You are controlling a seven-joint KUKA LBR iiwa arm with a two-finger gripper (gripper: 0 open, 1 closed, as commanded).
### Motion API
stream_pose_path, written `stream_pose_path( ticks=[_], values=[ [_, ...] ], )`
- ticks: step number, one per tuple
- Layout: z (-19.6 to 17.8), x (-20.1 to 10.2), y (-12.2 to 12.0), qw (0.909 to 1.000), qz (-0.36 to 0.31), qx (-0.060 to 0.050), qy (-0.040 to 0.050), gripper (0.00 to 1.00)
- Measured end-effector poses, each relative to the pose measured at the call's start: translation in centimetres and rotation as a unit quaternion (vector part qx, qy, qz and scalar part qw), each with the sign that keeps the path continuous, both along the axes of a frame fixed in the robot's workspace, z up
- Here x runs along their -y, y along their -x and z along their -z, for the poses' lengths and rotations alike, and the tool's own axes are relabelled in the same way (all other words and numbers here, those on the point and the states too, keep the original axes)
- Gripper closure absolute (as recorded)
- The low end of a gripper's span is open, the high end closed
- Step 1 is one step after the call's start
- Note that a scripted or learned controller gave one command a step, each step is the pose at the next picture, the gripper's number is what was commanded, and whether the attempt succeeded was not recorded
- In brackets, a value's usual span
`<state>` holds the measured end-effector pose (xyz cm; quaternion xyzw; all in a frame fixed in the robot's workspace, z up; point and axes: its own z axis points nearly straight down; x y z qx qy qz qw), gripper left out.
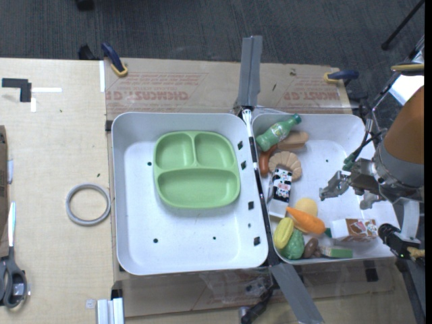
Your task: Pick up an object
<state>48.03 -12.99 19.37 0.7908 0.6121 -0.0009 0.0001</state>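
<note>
The gripper (337, 184) hangs over the right bin (337, 123), toward its 3 o'clock side, the grey arm (405, 147) reaching in from the right edge. Whether its fingers are apart or together I cannot tell — the metal parts are small and seen at a slant — and nothing visibly sits between them.

The toys are heaped along the bin's left wall and lower edge. The nearest candidate is probably the carrot (305, 219), which lies at about 7 o'clock from the gripper, near but not touching it, just below a pale yellow round piece (307, 206). The carrot's long axis runs from 10 to 4 o'clock, so a grasp would need the fingers closing across that line. A small printed box (360, 229) lies at roughly 5 o'clock from the gripper, also near.

Farther off, at 10 o'clock, the green bottle (275, 131) lies slanted beside a sausage (291, 140). The left bin (128, 201) holds a green divided plate (196, 171) — well apart from the gripper.
</note>
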Motion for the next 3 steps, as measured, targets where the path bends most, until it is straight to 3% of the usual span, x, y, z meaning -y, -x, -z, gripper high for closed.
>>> stream_pose_path(
  ticks=[1, 2, 3],
  values=[
    [0.9, 1.2, -3.1, 0.9997, 0.023, -0.001, -0.0001, 0.0],
    [8.6, -1.0, -0.1, 1.0, 0.007, 0.0, -0.0008, 0.0],
    [8.6, -1.0, -0.1, 1.0, 0.007, 0.0, -0.0007, 0.0]
  ],
)
